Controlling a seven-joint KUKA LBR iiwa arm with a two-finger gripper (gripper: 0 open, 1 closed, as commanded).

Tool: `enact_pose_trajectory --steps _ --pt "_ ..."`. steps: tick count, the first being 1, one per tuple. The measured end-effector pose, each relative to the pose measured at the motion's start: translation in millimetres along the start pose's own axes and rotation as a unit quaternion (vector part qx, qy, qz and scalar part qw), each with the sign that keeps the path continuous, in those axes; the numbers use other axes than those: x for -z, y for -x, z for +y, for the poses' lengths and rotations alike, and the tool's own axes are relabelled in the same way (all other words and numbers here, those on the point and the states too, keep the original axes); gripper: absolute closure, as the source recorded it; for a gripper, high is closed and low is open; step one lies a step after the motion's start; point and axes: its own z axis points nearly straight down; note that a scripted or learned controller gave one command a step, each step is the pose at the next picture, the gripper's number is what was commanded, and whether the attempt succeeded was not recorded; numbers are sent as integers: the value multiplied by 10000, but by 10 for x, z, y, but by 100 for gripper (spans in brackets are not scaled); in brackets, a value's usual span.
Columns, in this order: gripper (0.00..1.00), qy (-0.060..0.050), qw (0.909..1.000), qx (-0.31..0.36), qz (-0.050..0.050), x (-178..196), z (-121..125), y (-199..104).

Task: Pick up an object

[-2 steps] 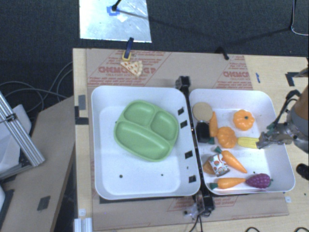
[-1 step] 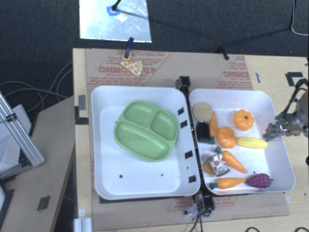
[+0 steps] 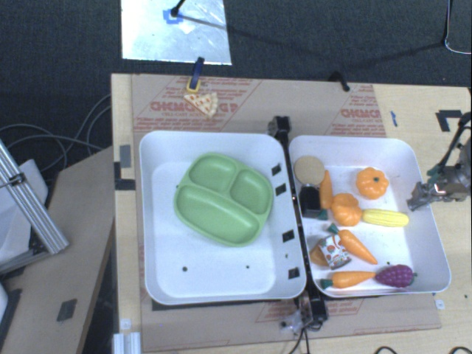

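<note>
The right bin (image 3: 413, 161) holds several toy foods: an orange pumpkin (image 3: 372, 182), a yellow corn cob (image 3: 385, 217), an orange fruit (image 3: 345, 209), two carrots (image 3: 356, 245) (image 3: 352, 278), a purple grape bunch (image 3: 395, 275), a tan round cookie (image 3: 309, 170), a black block (image 3: 310, 200) and a small printed carton (image 3: 333, 252). My gripper (image 3: 425, 195) hangs at the bin's right rim, to the right of the corn and apart from it. Nothing shows between its fingers.
The left bin (image 3: 162, 264) holds a green divided plate (image 3: 223, 198). Black clips run along the divider between the bins (image 3: 291, 212). A silver sheet (image 3: 174, 21) and a small yellow-and-blue item (image 3: 199, 94) lie behind the bins on the bench.
</note>
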Motion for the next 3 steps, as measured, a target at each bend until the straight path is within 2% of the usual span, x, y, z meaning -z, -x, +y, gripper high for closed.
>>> enact_pose_trajectory --steps 2,3 --pt "100 -2 10000 33 16 147 203 -1072" --pt "100 -15 10000 29 21 14 168 -1627"
